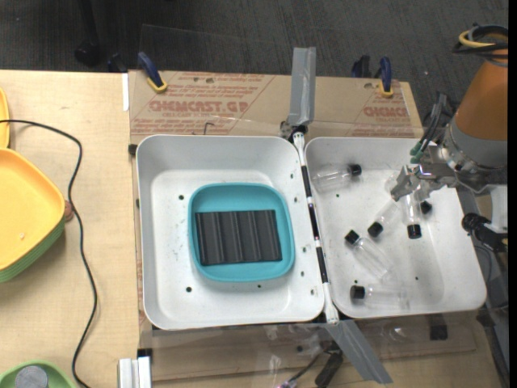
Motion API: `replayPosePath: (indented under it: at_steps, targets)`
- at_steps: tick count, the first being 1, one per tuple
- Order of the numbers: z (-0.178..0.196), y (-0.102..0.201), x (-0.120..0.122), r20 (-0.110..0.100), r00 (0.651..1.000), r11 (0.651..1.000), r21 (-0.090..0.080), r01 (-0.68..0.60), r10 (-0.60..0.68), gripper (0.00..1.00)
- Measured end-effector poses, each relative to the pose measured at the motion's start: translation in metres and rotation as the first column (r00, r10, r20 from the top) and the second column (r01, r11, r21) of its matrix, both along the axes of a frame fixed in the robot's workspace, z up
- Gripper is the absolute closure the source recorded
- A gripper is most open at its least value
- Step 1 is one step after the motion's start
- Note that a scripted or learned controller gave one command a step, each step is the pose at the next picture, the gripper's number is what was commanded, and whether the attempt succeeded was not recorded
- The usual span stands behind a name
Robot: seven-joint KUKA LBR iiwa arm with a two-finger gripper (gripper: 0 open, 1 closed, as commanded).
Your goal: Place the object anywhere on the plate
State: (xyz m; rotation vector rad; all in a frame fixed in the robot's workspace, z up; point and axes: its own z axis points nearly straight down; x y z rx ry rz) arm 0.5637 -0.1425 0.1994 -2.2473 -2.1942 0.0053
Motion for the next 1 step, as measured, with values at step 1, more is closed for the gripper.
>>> replayPosePath:
  at_steps: [1]
  targets:
    - [0.0001,0.0000,0.0001,0.000,1.000,1.000,0.000,0.000,0.000,0.00]
